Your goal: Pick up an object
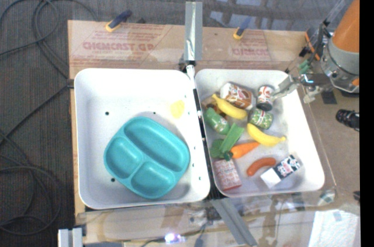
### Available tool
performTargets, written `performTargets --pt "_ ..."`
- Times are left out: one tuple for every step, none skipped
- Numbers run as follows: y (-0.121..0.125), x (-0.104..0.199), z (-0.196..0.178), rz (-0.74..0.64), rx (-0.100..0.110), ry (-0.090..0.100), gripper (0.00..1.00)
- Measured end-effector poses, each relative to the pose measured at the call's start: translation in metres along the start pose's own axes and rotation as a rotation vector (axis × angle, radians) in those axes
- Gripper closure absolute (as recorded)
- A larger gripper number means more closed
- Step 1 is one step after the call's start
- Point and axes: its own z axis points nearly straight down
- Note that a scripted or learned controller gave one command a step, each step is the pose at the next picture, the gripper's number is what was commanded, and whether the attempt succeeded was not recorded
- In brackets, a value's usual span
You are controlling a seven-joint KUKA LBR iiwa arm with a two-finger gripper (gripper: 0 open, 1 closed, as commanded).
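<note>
The right bin (308,141) holds several toy foods: two yellow bananas (229,108) (266,135), an orange carrot (243,149), a red sausage (260,165), a black-and-white carton (281,169), a red can (226,173), a green can (261,118), a small red-and-white can (265,95) and a brown pouch (236,94). My gripper (285,86) hangs over the bin's far right corner, just right of the small red-and-white can. Nothing shows between its tips.
A teal divided plate (147,156) lies in the left bin (87,123), with a small yellow piece (177,107) near the divider. A green pepper (215,120) and green leaves (227,142) sit by the right bin's left wall. Clamps and cables lie beyond the bins.
</note>
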Motion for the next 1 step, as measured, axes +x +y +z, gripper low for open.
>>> performTargets --pt "-0.0308 -0.0097 -0.0586 -0.101 -0.002 -0.001 0.00"
